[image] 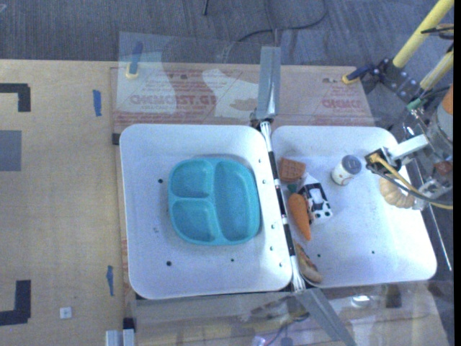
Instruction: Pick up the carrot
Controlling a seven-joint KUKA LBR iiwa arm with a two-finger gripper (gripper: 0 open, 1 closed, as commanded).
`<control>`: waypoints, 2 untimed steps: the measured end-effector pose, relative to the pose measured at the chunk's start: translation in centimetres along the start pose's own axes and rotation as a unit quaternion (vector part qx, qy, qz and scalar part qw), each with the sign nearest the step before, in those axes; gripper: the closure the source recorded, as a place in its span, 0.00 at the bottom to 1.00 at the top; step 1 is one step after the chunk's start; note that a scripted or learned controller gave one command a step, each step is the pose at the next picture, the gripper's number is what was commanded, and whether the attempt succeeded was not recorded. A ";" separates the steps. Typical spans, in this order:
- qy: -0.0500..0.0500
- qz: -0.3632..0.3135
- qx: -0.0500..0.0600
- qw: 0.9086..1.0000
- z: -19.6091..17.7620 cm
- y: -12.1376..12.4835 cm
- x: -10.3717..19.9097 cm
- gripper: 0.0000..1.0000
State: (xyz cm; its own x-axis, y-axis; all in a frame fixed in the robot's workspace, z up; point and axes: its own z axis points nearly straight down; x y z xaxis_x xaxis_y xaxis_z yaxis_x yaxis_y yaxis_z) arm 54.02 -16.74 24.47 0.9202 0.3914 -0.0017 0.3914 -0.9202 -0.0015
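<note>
Orange and pointy, the carrot point(300, 215) lies in my right bin point(374, 262), close to the bin's 9 o'clock wall. Just at the carrot's 2 o'clock sits a small black and white block point(317, 200), touching it or nearly so. At the carrot's 12 o'clock is a brown waffle-like square point(292, 170). At its 6 o'clock, by the bin's lower corner, lies a tan, bread-like thing point(310, 265). A little round white and grey piece point(346, 169) sits further toward 3 o'clock, and a pale tan lump point(398, 193) rests near the bin's 3 o'clock edge.

My left bin point(144, 258) holds a smooth teal plate point(214, 200) with three sections.

My hand point(385, 163) hangs over the right bin's 3 o'clock side, well apart from the carrot. I cannot tell if it is clenched or released. Both bins sit on my wooden desk point(57, 193).
</note>
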 end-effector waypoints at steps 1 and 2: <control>-0.001 0.097 0.001 0.995 5.0 -6.8 3.5 1.00; -0.001 0.098 0.002 0.995 6.1 -12.6 4.8 1.00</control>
State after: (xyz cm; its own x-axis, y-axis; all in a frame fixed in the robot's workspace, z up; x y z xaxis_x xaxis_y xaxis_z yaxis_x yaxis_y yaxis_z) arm 53.48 -3.23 18.36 0.9788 0.2048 -0.0048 0.2047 -0.9788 -0.0038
